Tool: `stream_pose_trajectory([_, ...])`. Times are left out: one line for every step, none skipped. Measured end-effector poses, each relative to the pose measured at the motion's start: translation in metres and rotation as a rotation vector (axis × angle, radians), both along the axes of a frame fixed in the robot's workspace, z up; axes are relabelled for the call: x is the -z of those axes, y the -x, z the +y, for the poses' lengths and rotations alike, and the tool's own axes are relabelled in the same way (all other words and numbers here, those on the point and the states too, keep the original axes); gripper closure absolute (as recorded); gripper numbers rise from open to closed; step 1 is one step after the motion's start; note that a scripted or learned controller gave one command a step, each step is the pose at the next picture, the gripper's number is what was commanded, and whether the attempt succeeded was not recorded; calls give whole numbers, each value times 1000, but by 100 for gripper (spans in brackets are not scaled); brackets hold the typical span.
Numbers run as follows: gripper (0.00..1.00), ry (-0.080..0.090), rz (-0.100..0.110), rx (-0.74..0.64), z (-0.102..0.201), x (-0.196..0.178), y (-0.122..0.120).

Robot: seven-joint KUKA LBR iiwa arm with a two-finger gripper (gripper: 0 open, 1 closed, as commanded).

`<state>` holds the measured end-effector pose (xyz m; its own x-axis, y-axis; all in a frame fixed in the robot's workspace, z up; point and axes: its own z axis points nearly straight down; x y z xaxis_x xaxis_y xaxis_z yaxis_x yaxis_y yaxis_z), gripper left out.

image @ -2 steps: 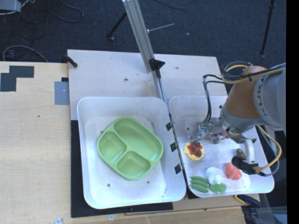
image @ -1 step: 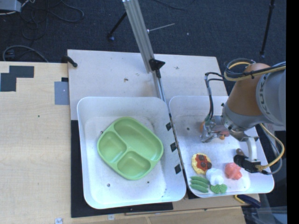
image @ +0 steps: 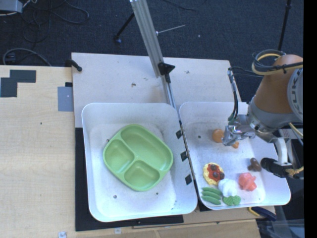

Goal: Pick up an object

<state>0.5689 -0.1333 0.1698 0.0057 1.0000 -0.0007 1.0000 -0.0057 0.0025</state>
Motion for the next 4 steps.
stream_pose_trajectory([100,0,0,-7,7,-46,-4])
stream_pose_trajectory([100,-1,2,-7,6,-70,-5])
stream_pose_trajectory([100,-3,6,-10,59,-62,-9])
stream_pose_trajectory([100,-3,3,-11,108,-71,-25])
